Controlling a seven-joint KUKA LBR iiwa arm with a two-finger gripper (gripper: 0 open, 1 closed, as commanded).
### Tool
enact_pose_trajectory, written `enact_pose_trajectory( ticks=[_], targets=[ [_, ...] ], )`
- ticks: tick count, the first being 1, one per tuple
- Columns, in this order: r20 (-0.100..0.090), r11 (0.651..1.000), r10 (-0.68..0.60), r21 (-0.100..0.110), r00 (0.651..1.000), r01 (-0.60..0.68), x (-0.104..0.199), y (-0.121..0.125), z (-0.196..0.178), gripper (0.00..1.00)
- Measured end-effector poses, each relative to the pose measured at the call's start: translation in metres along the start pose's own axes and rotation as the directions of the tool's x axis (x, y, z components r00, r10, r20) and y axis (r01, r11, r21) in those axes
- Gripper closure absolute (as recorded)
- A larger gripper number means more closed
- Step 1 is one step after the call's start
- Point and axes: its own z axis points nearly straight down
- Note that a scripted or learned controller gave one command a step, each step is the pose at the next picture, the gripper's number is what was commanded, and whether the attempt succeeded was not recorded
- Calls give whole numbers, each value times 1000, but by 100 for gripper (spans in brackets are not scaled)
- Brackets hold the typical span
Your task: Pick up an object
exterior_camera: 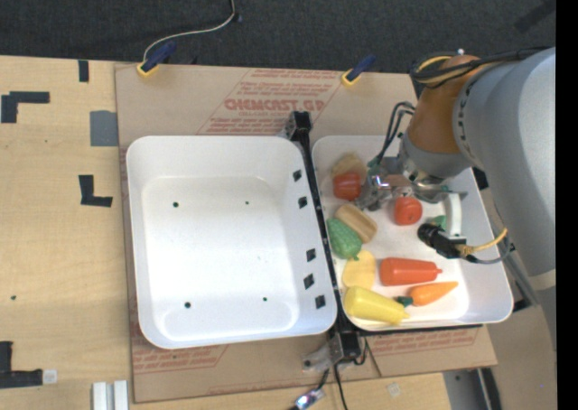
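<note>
The right bin (pixel 488 309) holds several toy foods: a red tomato (pixel 348 186), a second red tomato (pixel 407 210), a tan bread piece (pixel 356 220), a green pepper (pixel 344 238), a yellow piece (pixel 358 270), a red-orange carrot (pixel 408 270), a small orange carrot (pixel 432 293) and a yellow banana-like piece (pixel 373 307). My gripper (pixel 379 188) hangs low in this bin between the two tomatoes. The grey arm with its orange band (pixel 433 119) comes in from the right and hides part of the bin's back.
The left bin (pixel 149 164) stands beside it, sharing a black clipped divider (pixel 312 218). Both rest on cardboard (pixel 235 97) held by blue and yellow clamps. A black cable (pixel 452 246) loops near the right bin's wall.
</note>
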Motion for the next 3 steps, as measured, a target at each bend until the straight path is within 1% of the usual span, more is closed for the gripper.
enact_pose_trajectory(
  ticks=[1, 2, 3],
  targets=[
    [8, 1000, 3, 3, 1000, -3, 14, 46, 0, 100],
    [1, 1000, 6, 9, 1000, -6, 7, 47, 1, 100],
    [12, 1000, 4, 4, 1000, -5, 3, 47, 0, 0]
  ],
)
